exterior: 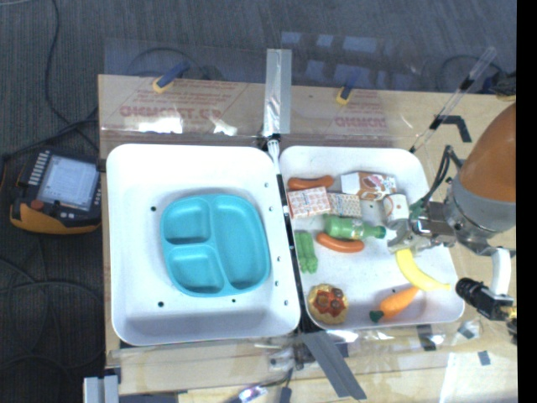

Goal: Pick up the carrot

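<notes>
Pizza (327, 303): we find it at the near edge of the right bin (417, 167), a small round slice beside the divider between the two bins.
Carrot (396, 302): we locate it in the near right part of the right bin, lying flat and tilted, green top toward the pizza, orange tip toward the banana. Nothing touches it.
Banana (417, 272): we see it just beyond the carrot, curved, with its far end under the end effector.
Pickle (306, 251): we note it lying along the divider, left of the sausages.
Near sausage (339, 243): it lies mid-bin, just below the bottle.
Bottle (353, 228): green, on its side, white cap toward the arm.
End effector (406, 234): we place it over the right-middle of the bin, above the banana's far end and well apart from the carrot. We cannot tell whether it is released or clenched.
Arm (491, 183): grey with an orange band, entering from the right.
Boxes (309, 201): we count several small cartons across the far half of the right bin.
Far sausage (310, 182): it lies near the far-left corner of the right bin.
Left bin (134, 175): we see a blue tray (215, 243) with three compartments at its centre.
Tabletop (185, 107): it carries both bins.
</notes>
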Motion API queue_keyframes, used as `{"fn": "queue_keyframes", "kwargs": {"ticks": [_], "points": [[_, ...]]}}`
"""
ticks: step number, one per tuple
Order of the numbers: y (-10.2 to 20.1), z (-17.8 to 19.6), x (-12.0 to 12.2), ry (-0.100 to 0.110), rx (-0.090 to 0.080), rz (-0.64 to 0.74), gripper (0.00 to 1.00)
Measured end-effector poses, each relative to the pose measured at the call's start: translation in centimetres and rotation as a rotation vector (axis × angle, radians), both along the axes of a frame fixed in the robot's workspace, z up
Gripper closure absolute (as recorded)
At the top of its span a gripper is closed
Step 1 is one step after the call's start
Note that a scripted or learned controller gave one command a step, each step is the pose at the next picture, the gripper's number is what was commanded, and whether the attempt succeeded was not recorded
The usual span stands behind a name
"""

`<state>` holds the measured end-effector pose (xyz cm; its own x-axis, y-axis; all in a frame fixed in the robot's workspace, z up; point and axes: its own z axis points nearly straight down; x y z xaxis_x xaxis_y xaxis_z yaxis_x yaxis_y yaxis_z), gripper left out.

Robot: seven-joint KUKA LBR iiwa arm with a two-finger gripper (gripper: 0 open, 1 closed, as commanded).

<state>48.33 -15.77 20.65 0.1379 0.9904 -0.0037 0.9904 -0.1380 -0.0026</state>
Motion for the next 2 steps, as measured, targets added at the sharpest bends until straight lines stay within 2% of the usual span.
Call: {"fn": "queue_keyframes", "kwargs": {"ticks": [1, 2], "points": [[0.0, 0.0, 0.0, 0.0, 0.0, 0.0, 0.0], [5.6, -1.4, 5.8, 0.001, 0.001, -0.096, 0.0]]}}
